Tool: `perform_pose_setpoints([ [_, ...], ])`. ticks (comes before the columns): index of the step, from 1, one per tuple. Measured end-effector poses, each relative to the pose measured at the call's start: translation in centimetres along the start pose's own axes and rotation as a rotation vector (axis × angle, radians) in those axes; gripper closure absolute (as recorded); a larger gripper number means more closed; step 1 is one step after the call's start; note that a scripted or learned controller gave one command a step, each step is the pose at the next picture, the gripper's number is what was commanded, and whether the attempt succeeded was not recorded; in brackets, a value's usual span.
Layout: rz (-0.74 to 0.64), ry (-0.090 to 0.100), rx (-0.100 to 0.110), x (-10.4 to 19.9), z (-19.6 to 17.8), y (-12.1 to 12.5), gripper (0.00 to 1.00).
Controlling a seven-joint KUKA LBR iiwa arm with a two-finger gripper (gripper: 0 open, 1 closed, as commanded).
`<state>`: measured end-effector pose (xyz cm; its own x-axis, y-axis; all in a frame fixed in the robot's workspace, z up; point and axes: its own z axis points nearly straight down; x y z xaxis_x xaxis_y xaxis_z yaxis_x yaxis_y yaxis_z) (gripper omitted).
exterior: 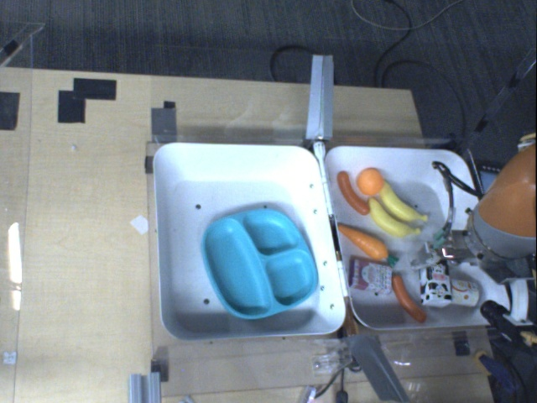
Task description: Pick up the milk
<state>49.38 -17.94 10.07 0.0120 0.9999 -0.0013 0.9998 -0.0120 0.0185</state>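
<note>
The milk (438,291) is a small white carton with black cow patches, lying on its side near the front right of the right bin (382,156). My gripper (440,256) hangs just behind and above the carton, reaching in from the right under the arm's orange band (510,193). The gripper's tip sits close to the carton's top edge; whether it touches the carton is unclear.
The right bin also holds a sausage (352,192), an orange (370,180), two bananas (394,211), a carrot (363,241), a purple packet (370,274) and a second sausage (408,298) right beside the milk. A blue divided plate (258,261) lies in the left bin (180,225).
</note>
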Motion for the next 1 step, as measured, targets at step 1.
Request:
perform_pose_setpoints([
  [1,-0.019,0.0,0.013,3.35,-8.53,-0.4,1.0],
])
